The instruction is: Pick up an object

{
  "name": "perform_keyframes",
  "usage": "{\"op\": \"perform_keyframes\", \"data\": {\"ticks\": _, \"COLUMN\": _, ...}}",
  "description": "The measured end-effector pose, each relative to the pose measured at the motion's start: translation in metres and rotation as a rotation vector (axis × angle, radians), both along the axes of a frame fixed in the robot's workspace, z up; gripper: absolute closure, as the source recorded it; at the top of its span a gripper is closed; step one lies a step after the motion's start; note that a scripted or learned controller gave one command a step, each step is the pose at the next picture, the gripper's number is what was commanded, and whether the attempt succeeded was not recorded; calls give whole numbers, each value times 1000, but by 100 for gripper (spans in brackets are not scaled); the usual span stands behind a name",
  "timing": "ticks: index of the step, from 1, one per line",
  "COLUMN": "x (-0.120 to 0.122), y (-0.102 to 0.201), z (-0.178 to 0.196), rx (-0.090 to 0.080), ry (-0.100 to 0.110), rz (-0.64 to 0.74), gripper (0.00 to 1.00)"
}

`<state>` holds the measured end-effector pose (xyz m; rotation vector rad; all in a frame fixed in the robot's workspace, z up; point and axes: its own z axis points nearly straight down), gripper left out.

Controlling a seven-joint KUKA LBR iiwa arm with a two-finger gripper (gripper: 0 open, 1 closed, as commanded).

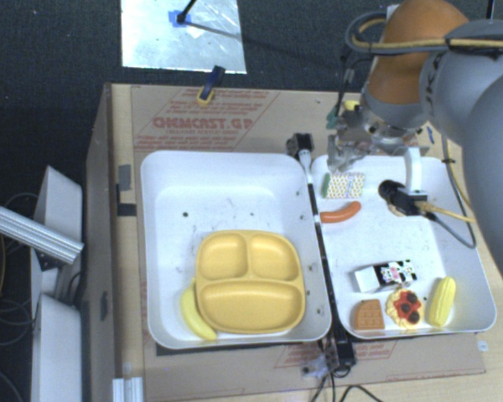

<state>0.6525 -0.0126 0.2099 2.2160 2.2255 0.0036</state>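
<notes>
The gripper point(345, 162) hangs over the far left corner of the right bin point(465, 262), its fingers largely masked by the wrist hardware above them, so I cannot tell whether they are spread or pressed together. Just below it lies a small flat packet with a green-and-white checked pattern point(344, 186), its upper edge hidden under the gripper, and whether they touch is unclear. Beside that rests a smooth orange-red toy sausage point(339, 213), slightly curved. Nearer the front sit a black-and-white printed box point(386, 275), a square tan cracker point(368, 314), a round pizza-like disc point(405, 306) and a ridged yellow corn cob point(441, 301). The left bin point(176, 182) holds a glossy yellow divided plate point(250, 280) that partly covers a yellow banana point(195, 316).
</notes>
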Motion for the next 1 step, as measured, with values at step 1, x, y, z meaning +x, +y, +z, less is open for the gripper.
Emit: {"op": "perform_keyframes", "data": {"ticks": 1, "x": -13, "y": -45, "z": 38, "rx": -2, "ry": -2, "rz": -3, "gripper": 100}}
